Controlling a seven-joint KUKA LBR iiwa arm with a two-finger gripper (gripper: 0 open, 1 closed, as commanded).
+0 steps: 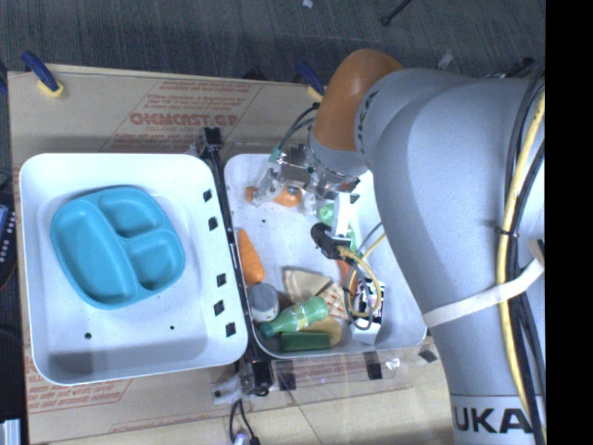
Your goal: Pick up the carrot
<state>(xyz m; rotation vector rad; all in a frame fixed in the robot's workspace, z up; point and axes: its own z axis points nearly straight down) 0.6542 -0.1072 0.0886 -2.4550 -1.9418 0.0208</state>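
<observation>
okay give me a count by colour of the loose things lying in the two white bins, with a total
Blue: 1, the divided tray in the left bin.
Orange: 1, the carrot.
Green: 2, a bottle and a block.
Grey: 1, a small can.
Tan: 1, a wedge.
Total: 6 that I can tell apart.

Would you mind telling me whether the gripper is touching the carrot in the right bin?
Apart. The camera view shows the gripper near the bin's far end, while the carrot lies by the left wall with bare white floor between them.

Robotics lab: KUKA arm (463, 202) over counter w/ two white bins (37, 248), cardboard sheet (139, 109) clamped down, dark carpet floor (185, 17).
</observation>
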